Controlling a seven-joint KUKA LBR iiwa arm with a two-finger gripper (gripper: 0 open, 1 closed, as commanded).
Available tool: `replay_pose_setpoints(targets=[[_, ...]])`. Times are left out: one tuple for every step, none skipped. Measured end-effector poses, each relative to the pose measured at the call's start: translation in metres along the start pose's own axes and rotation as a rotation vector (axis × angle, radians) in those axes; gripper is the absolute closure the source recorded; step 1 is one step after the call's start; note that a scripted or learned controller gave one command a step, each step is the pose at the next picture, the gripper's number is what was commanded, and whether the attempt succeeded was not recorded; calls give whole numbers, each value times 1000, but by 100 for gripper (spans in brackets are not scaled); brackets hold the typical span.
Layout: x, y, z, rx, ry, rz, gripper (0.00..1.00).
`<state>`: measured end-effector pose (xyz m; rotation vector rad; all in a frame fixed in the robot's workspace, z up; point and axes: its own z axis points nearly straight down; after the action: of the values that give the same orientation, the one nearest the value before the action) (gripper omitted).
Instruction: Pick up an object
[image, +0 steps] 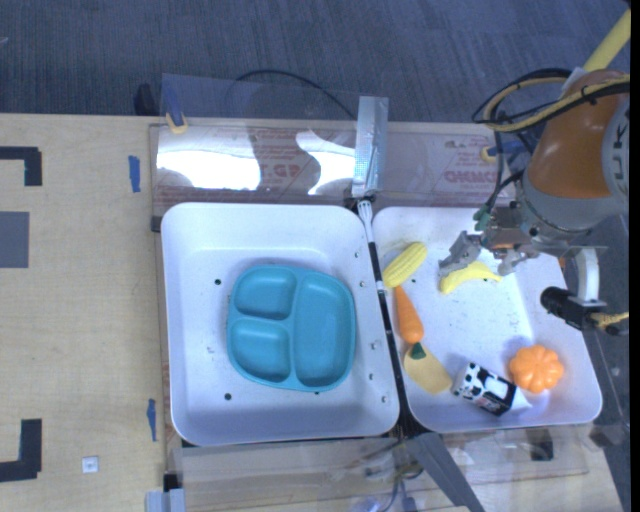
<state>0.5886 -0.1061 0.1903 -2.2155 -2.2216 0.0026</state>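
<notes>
The right bin (478, 320) holds several toys: a yellow corn cob (404, 262), an orange carrot (408, 315), a yellow banana (468, 280), a yellow pear-like fruit (428, 372), a black-and-white cow (487, 388) and an orange pumpkin (537, 368). My gripper (480, 260) hangs at the back of this bin, directly over the banana. Its two grey fingers are spread apart, one on each side of the banana's upper edge. The gripper looks open and nothing is lifted in it.
A blue divided plate (292, 326) lies in the middle of the left bin (190, 300). A ridge separates the two bins (380, 290). The arm's grey body and orange band (570, 160) rise at the right, with cables looping above.
</notes>
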Motion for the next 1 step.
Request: replay_pose_setpoints(targets=[[-27,45,92,-10,-3,2,0]])
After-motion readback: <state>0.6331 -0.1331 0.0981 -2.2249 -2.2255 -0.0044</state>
